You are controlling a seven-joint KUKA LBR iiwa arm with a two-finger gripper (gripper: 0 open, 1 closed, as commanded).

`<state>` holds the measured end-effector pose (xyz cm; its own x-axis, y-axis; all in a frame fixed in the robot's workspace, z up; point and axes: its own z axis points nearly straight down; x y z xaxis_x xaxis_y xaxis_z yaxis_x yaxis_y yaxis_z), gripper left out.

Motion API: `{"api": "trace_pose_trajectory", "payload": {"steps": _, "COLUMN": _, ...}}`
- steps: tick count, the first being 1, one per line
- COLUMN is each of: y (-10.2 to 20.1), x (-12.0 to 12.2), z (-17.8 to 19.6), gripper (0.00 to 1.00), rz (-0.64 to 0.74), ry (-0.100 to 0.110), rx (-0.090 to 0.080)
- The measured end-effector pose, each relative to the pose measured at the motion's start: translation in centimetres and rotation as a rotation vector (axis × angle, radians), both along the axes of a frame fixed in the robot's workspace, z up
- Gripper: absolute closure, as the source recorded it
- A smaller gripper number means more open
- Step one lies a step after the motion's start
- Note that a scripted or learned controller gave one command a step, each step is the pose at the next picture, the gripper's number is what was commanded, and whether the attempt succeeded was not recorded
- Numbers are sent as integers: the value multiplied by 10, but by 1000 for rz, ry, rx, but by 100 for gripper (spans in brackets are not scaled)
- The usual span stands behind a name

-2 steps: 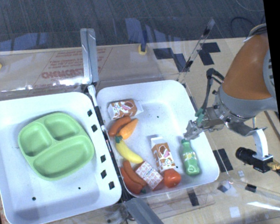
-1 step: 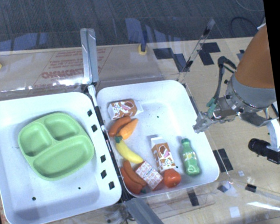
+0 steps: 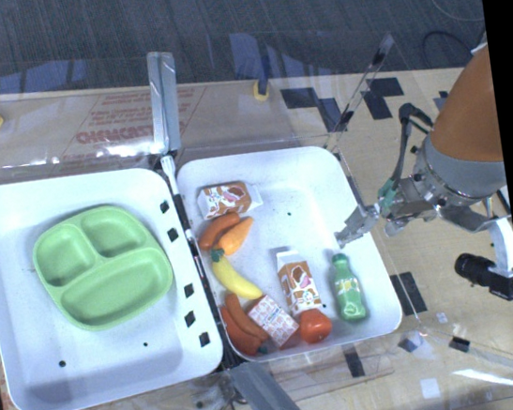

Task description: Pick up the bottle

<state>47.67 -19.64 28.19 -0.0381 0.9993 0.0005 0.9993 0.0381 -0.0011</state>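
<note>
The bottle point(image 3: 348, 288) is small and green with a white label. It lies in the front right corner of the right bin point(image 3: 313, 168), close to the right wall. My gripper point(image 3: 353, 230) hangs at the bin's right rim, a little behind the bottle and apart from it. It carries nothing that I can see. The grey arm with its orange band point(image 3: 471, 117) reaches in from the right.
A juice carton point(image 3: 297, 284) and a red tomato point(image 3: 314, 327) lie just left of the bottle. Further left are a banana point(image 3: 234, 277), carrots point(image 3: 226, 233), sausages point(image 3: 239, 328) and two snack packets point(image 3: 224, 198). The left bin holds a green divided plate point(image 3: 104, 265).
</note>
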Motion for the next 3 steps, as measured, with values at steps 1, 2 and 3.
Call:
{"api": "trace_pose_trajectory", "payload": {"steps": 1, "y": -1, "x": 0, "z": -112, "gripper": 0, "rz": 115, "ry": 2, "rx": 1}}
{"api": "trace_pose_trajectory", "payload": {"steps": 2, "y": 21, "x": 0, "z": -115, "gripper": 0, "rz": -214, "ry": 2, "rx": 1}}
{"api": "trace_pose_trajectory", "payload": {"steps": 3, "y": 17, "x": 0, "z": -80, "gripper": 0, "rz": -347, "ry": 0, "rx": -1}}
